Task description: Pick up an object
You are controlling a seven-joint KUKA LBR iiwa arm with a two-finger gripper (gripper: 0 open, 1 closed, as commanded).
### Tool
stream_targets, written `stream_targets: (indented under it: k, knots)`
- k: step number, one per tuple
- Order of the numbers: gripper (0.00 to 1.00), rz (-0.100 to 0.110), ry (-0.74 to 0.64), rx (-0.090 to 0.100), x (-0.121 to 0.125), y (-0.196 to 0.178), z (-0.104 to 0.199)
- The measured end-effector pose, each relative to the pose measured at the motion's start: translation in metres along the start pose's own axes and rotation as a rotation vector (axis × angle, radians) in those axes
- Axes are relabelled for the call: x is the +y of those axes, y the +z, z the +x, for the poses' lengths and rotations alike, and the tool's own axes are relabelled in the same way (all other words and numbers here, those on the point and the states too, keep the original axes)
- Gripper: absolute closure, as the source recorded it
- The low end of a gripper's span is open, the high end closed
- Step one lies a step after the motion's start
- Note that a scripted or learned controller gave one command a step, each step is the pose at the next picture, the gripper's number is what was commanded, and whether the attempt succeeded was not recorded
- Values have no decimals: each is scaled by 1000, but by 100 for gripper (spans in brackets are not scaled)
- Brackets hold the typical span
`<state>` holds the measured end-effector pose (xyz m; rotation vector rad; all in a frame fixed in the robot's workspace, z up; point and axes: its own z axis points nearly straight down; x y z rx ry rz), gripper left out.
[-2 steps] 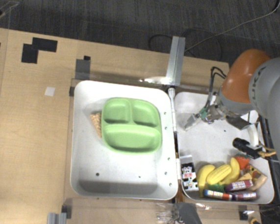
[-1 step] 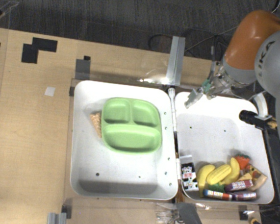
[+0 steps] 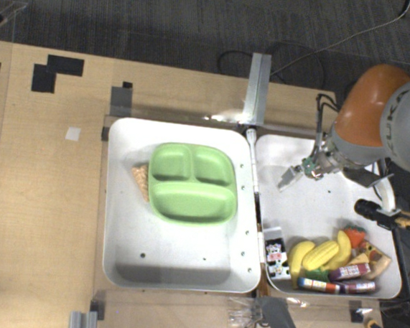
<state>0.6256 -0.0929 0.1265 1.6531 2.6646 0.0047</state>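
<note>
— One relation mattered for you: where did the pile lie from the gripper (image 3: 290,176)?

— You had it hanging over the bare upper part of the right bin (image 3: 308,213). The bananas (image 3: 317,254) and markers (image 3: 337,285) sat heaped in that bin's lower corner, well apart from it, toward the camera.

— And the fingers?

— You couldn't tell their spread; nothing showed between them.

— The long axis?

— The bananas ran slantwise, up toward the right, so I'd judge you'd close across that.
</note>
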Motion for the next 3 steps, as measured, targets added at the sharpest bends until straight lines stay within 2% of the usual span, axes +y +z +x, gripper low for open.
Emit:
stream_targets:
  k: [1, 2, 3]
  knots:
    - [0, -3, -124, -2, 40, -36, -22]
    - [0, -2, -245, 0, 9, -61, 28]
    - [100, -10, -246, -5, 11, -73, 28]
